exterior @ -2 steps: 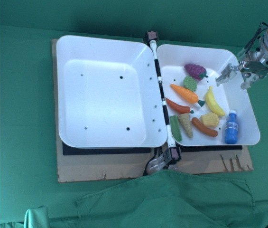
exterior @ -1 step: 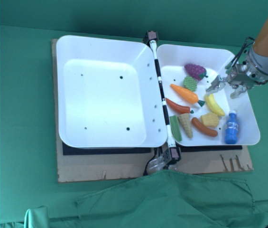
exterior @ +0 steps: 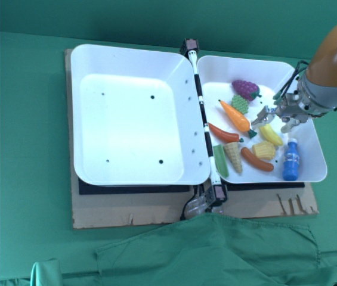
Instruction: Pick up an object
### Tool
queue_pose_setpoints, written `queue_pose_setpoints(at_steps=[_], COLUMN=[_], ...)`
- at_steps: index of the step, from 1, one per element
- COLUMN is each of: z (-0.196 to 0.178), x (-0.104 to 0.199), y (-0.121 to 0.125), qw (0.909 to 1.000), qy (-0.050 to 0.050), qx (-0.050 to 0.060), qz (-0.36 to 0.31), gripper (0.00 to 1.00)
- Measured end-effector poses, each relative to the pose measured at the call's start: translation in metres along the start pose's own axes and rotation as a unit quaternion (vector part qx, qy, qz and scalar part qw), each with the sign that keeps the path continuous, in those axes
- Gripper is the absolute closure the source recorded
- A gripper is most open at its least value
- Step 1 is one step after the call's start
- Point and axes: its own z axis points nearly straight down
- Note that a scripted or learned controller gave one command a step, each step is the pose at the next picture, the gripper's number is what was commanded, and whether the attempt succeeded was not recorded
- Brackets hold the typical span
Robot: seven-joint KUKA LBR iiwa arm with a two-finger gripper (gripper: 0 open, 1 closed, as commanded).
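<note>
Blue bottle [exterior: 290,159] in right bin [exterior: 315,170], tool [exterior: 274,115] above banana [exterior: 270,134]

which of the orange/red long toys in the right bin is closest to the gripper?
The carrot, green-tipped, lying diagonally just left of the gripper. The chili and sausage sit lower and farther off.

- One camera here, fixed high above the bench [exterior: 37,130] and looking down at a slant — the far edge sits toward the top of the view.
- It stands well back: both the left bin [exterior: 133,57] and the right bin [exterior: 309,137] fit whole, side by side, with green cloth all round.
- The arm [exterior: 334,58] comes in from the view's right (cut off by the frame edge there).
- Single view — nothing overlaps with another.
</note>
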Motion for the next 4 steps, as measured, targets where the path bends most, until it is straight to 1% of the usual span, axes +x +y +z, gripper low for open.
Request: queue_pose_setpoints(at_steps=[1,2,3,4], z=[0.016,0.001,-0.051,-0.116], x=[-0.002,-0.004,0.002,0.003], y=[0.003,0.005,0.001,-0.003], qw=[1.0,0.9999,1.0,1.0], qy=[-0.001,-0.004,-0.002,-0.002], qx=[-0.005,-0.012,-0.007,-0.008], qz=[-0.001,0.001,-0.001,-0.001], gripper=[0.0,1.0,1.0,1.0])
